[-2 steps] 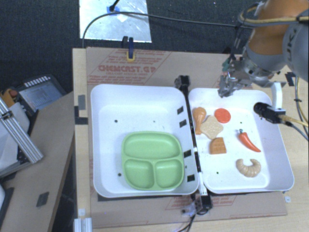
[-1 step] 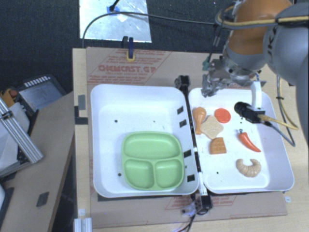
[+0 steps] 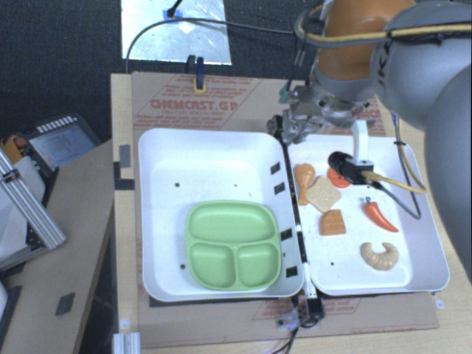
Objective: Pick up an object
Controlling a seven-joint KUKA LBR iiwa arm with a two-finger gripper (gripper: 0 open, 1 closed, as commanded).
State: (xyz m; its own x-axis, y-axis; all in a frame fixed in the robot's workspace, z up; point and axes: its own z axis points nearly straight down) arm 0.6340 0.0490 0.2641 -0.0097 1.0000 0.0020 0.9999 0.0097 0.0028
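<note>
- Currently the gripper (image 3: 295, 130) hangs at the far end of the seam between the two bins, over the far left corner of the right bin (image 3: 346, 275); whether it is open or closed cannot be told from this angle, and nothing can be seen held in it.
- The arm (image 3: 424, 65) reaches in from the far right, its orange band (image 3: 361, 9) above the wrist.
- All the small things to pick lie in the right bin.
- A carrot (image 3: 303, 181) lies just near of the gripper, close to the bin's left wall, apart from the gripper.
- A pale bread slice (image 3: 323, 195) touches the carrot's right side.
- An orange wedge (image 3: 332, 223) sits just near of the bread slice.
- A small red piece (image 3: 337, 178) lies to the right of the carrot, partly hidden.
- A red pepper (image 3: 380, 214) lies further right, on a slant.
- A pale shrimp (image 3: 380, 255) curls at the near right, well apart from the gripper.
- The left bin (image 3: 169, 190) holds a green divided plate (image 3: 232, 243) in its near half.
- Both bins rest on a cardboard sheet (image 3: 221, 102).
</note>
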